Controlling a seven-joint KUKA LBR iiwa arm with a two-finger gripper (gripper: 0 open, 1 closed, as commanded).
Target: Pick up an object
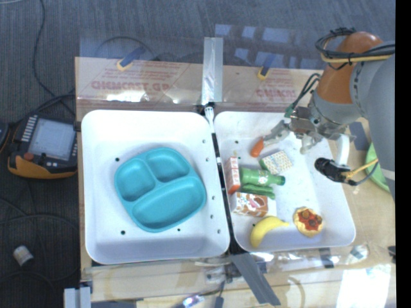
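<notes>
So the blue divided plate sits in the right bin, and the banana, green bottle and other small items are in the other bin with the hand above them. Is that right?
Not quite. The camera view shows the blue divided plate in the left bin, not the right. The rest holds: the banana, green bottle and other small items lie in the right bin, with the hand above its far end.

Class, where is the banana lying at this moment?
The banana lies in the right bin, near its front edge, between the small pizza and the red snack packet.
</notes>
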